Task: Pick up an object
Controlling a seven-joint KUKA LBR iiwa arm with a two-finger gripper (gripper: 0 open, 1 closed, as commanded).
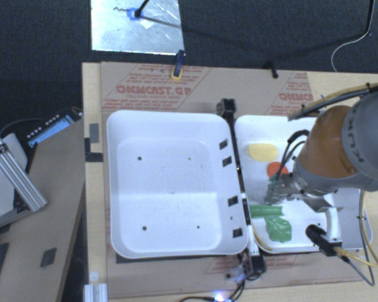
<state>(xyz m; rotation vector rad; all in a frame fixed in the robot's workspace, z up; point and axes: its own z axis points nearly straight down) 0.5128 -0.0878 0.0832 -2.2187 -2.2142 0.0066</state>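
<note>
A grey-and-orange arm (pixel 340 150) reaches into the right bin (pixel 255 131) on the worktop (pixel 145 83), its claw (pixel 276 190) low over the contents. The step in hand looks like the descent for a grasp; whether the claw is wide or narrow cannot be told from this angle. A green object (pixel 277 226) lies just below the claw, an orange one (pixel 276 168) just above it, and a yellow one (pixel 263 151) beyond that. The next move calls for settling on one target and closing squarely. The left bin (pixel 123 131) stands alongside.
</note>
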